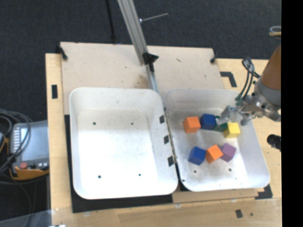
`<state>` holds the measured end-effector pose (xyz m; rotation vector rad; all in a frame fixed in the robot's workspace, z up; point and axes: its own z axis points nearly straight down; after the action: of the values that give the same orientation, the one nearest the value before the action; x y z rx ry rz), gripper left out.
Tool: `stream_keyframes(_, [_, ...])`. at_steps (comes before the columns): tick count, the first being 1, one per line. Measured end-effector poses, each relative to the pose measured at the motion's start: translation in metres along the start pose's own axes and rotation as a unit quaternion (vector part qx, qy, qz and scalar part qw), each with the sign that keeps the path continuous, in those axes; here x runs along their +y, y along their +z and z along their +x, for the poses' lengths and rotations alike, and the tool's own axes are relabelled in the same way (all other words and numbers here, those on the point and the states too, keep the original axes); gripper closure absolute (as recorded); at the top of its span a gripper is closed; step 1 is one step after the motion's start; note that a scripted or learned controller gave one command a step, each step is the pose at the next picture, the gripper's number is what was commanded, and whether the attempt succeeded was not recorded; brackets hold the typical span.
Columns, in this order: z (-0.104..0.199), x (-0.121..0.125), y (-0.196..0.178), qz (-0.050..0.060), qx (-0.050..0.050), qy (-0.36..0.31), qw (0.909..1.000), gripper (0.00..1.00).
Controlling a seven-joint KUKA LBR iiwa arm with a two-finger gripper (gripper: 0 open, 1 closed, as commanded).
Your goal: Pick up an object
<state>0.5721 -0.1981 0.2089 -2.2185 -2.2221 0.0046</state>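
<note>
Two fingers of the gripper (233, 115) are seen above the right bin (251, 174), but whether they are open or closed cannot be told. Just below them lie a yellow cube (232, 129), a dark green piece (222, 126) and a blue cube (208, 121); an orange cube (191, 124) sits beside that. Nearer the front: a second blue cube (197, 155), a second orange cube (214, 152), a purple cube (228, 151). The left bin (118, 141) adjoins.
</note>
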Motion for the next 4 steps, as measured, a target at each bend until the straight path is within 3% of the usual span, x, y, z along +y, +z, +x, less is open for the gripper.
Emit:
stream_keyframes(1, [-0.009,0.006,0.055,0.0,0.0,0.001,1.0,0.0])
stream_keyframes(2, [-0.012,0.012,0.08,-0.012,-0.005,0.002,0.9999,0.0])
stream_keyframes(3, [-0.014,0.013,0.069,-0.015,-0.006,0.003,0.9999,1.0])
stream_keyframes(4, [-0.008,0.011,0.022,-0.005,-0.001,-0.001,1.0,1.0])
